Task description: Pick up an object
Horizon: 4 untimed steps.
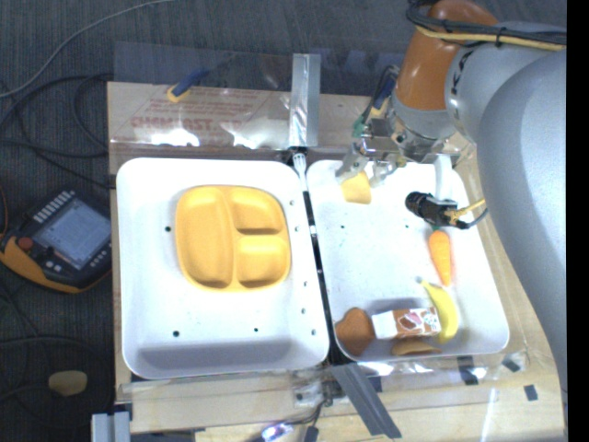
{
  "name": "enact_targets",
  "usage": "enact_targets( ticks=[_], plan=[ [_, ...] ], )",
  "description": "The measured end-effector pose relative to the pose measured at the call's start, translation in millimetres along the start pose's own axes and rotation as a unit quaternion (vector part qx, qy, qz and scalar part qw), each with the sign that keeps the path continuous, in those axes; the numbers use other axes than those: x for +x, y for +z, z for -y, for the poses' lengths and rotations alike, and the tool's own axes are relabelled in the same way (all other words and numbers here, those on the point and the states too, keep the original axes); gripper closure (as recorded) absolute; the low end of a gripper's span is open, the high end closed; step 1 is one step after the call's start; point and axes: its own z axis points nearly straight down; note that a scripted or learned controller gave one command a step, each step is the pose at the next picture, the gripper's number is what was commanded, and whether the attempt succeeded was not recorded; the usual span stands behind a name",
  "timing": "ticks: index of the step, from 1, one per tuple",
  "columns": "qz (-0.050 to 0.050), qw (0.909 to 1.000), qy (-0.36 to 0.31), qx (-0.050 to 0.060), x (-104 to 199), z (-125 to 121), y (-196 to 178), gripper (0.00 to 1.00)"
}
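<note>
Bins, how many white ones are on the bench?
2. The left bin holds a yellow divided plate. The right bin holds the food items, and the gripper hangs over its far edge.

A small yellow wedge [357, 190] sits at the far left of the right bin [386, 274], just under the gripper [370, 166]. A carrot [443, 254] lies lengthwise near the right wall, with a banana [444, 309] just below it. A brown round piece [353, 331] and a labelled packet [412, 324] lie along the near wall.
</note>
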Motion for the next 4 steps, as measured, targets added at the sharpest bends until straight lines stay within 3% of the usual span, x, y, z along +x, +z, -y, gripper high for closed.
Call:
enact_targets(
  ticks=[1,2,3,4],
  plan=[
    [0.0,1.0,0.0,0.0,0,0,0,0.0],
    [0.001,1.0,-0.001,0.001,-61,-5,35,0.0],
    [0.001,0.9999,-0.012,-0.001,-127,-7,14,0.0],
    [-0.004,0.9991,-0.042,-0.001,-152,32,83,0.0]
  ],
)
